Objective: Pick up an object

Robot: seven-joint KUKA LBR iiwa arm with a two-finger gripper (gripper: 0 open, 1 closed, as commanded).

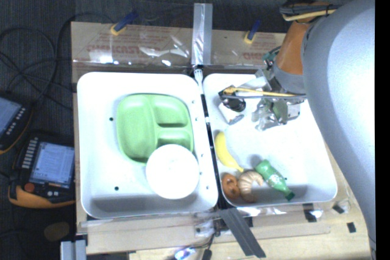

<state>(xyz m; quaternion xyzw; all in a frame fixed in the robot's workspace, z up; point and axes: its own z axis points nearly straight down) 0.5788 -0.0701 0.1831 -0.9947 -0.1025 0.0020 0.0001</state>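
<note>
Camera view: gripper (275, 114) hangs over the right bin (317, 149), finger state unclear; banana (226, 152) lies left and nearer, long axis near-vertical.

Glossy white plastic bins (97, 192), matt green plastic tray (143, 125), smooth yellow banana (225, 152), crinkled clear film (146, 45)

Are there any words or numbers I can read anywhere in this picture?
None can be read.
Plastic sheet behind the bins: faint reddish print, too blurred to read.
Green bottle: pale label, too small to read.
Handheld screen left of the bench: lit display, too blurred to read.
</note>
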